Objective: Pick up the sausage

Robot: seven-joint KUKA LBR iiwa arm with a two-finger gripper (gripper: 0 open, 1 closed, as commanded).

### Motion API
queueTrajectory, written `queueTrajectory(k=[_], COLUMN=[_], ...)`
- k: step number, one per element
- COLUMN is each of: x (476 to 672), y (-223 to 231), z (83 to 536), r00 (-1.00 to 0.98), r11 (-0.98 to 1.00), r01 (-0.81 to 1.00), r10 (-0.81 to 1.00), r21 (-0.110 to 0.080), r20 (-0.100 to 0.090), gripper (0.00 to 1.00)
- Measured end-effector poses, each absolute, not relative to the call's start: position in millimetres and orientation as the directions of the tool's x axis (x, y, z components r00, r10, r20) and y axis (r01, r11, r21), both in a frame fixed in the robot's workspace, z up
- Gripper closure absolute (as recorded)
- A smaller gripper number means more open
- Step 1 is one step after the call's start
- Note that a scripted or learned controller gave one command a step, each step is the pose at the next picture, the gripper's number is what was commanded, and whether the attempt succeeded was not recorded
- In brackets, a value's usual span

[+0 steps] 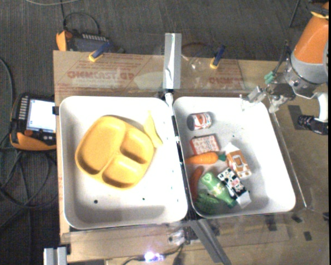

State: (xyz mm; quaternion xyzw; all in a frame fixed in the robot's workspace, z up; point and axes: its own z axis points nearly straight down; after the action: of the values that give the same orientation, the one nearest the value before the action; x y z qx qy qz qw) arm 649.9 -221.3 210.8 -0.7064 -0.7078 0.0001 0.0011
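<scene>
The pincer hangs over the right bin's two o'clock corner; whether it is wide or narrow I cannot tell. The arm slants in from the view's two o'clock. The sausage lies at the bin's seven o'clock, just below the carrot.

The bench bears two white bins side by side.

Arm cut off at the frame's right edge.
The hand is too small and cluttered to read its grip. The sausage is partly hidden beneath green packaging.
</scene>
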Motion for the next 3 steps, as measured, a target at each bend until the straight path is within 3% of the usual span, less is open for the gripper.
queueTrajectory(k=[1, 2, 3], x=[612.4, 566.2, 493.2], y=[-182, -114, -41], z=[126, 107, 182], r00=[0.231, 0.071, -0.054], r11=[-0.231, -0.071, 0.054], r01=[0.973, 0.997, 0.999], r10=[0.973, 0.997, 0.999], r21=[-0.004, 0.002, -0.004], r20=[0.001, 0.0, 0.001], gripper=[0.0, 0.0, 0.0])
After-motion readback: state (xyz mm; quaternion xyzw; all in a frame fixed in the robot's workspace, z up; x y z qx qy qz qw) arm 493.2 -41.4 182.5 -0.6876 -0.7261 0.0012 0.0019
